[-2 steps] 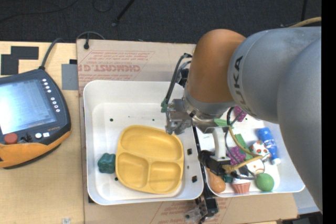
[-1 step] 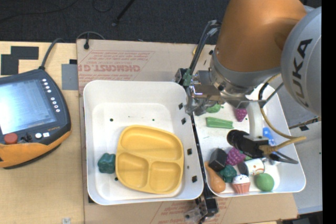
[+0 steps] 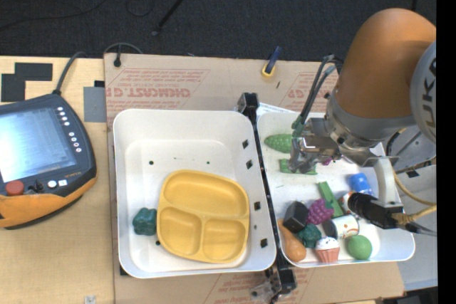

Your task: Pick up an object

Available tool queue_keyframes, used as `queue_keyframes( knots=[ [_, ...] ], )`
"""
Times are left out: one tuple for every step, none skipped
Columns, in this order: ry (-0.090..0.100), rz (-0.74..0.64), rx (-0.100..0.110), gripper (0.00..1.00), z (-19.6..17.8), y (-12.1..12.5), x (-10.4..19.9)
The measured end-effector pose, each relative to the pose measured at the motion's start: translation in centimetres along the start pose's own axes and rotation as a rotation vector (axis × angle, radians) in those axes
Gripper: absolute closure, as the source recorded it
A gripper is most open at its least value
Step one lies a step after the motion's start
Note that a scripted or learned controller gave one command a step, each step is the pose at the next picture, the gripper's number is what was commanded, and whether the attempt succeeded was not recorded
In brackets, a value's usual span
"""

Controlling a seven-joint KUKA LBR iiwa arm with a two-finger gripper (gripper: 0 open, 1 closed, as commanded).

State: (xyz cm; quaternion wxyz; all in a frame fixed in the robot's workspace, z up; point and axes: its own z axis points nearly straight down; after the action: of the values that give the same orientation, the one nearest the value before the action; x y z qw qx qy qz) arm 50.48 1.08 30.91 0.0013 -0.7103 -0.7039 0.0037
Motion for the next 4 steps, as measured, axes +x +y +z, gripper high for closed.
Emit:
queue_keyframes(
  knots=[
    [0.005, -0.011, -0.008, 1.0, -4.8, -2.5, 2.7],
    [0.005, -0.013, -0.009, 1.0, -9.9, -3.0, 7.4],
    [0.003, -0.003, -0.016, 1.0, -18.9, -3.0, -0.3],
    [0.004, -0.011, -0.009, 1.0, -23.0, -0.8, 2.7]
  ],
)
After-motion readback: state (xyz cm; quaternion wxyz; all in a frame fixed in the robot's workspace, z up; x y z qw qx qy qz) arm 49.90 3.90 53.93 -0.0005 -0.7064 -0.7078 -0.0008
